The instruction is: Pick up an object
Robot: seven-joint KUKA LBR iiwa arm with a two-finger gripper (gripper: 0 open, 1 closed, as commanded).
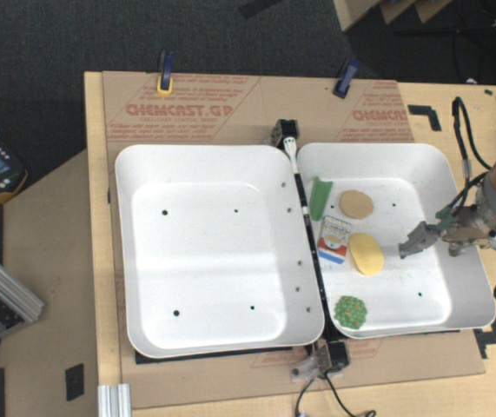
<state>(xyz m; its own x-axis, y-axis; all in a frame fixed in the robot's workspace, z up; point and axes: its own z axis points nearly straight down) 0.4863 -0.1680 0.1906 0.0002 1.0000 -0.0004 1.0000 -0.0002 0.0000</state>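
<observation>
The right bin (421,168) holds a yellow oval object (367,254), a tan round cookie-like disc (356,204), a green flat strip (320,197), a small white carton with red and blue print (334,239) and a green broccoli-like clump (350,311). My gripper (414,241) reaches in from the right and hangs over the right half of this bin, to the right of the yellow object and apart from it. Nothing shows between its fingers.
The left bin (143,181) lies beside the right one, joined along a black hinge strip (304,224). Both rest on a cardboard sheet (230,102) held by clamps at the back. A cable (465,146) runs down to the arm at the right.
</observation>
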